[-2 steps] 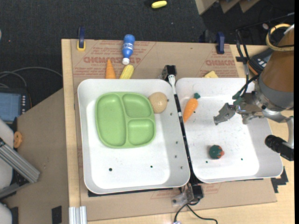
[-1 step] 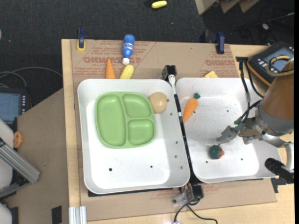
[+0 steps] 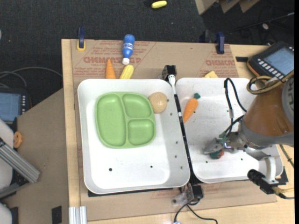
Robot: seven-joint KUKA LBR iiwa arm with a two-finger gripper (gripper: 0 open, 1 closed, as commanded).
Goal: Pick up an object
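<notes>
Green object [image 3: 216,155] lying low in right bin [image 3: 233,174], under gripper [image 3: 212,149]. Gripper reaching down at it, fingers blurred, grip impossible to tell. Carrot [image 3: 190,108] sitting untouched near bin's left wall. Lift apparently not yet done; 1 pick remaining.

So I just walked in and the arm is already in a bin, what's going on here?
The arm has reached into the right bin, and its gripper is down at the bin floor over a small dark green object. Whether it has hold of that object is too small to tell. A toy carrot lies loose near the bin's upper left. In the left bin sit a green divided plate and a tan ball, both untouched.
</notes>
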